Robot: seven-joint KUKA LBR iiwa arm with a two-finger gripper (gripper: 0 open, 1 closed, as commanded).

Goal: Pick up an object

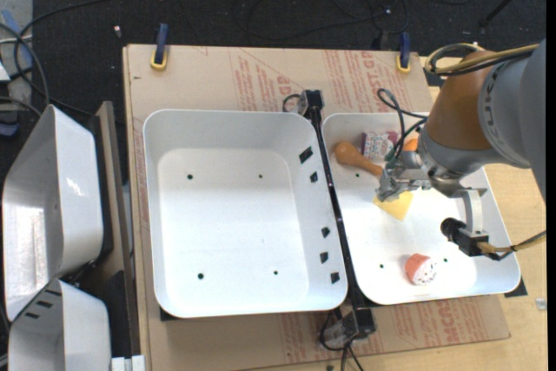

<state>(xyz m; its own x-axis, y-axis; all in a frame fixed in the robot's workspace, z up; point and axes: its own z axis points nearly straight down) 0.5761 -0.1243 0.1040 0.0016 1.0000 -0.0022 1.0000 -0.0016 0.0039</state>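
Note:
My gripper (393, 187) hangs low over the middle of the right bin (486, 282), right above a yellow wedge-shaped block (396, 204) that pokes out beneath it. Whether the block sits between the fingers is hidden by the wrist. An orange-brown wooden piece (354, 155) lies just to the upper left of the gripper. A small purple-and-white packet (379, 141) rests near the bin's far wall. A red and white round object (420, 269) lies near the bin's front.
The left bin (165, 187) stands beside the right one, with a black divider (326, 187) running between them. Both sit on a cardboard-covered bench (252, 74). More white bins (52, 187) stand off the bench at the far left.

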